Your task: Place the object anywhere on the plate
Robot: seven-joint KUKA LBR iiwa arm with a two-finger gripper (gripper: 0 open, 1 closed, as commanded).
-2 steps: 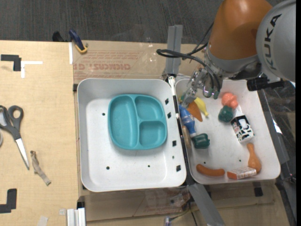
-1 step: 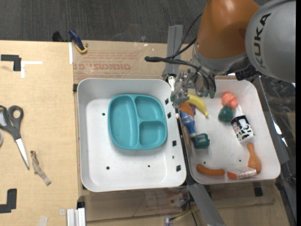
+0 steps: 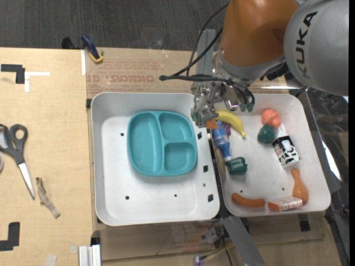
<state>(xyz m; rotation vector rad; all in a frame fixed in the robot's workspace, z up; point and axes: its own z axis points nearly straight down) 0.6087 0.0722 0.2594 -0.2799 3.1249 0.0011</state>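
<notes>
A teal divided plate (image 3: pixel 162 143) lies in the left white bin (image 3: pixel 105 193), with nothing on it. My gripper (image 3: pixel 203 113) hangs over the wall between the two bins, just right of the plate's upper right corner. Directly below and right of it in the right bin (image 3: pixel 316 148) lie a yellow banana (image 3: pixel 233 121) and a blue bottle (image 3: pixel 221 140) with an orange cap. The arm's orange band and grey wrist cover the bin's upper edge behind the gripper.
The right bin also holds a green pepper (image 3: pixel 237 165), a peach-coloured ball (image 3: pixel 269 117), a dark green piece (image 3: pixel 267 134), a black-and-white can (image 3: pixel 285 152), a sausage (image 3: pixel 249 201) and a carrot (image 3: pixel 299 185). Scissors (image 3: pixel 18 154) lie on the bench at left.
</notes>
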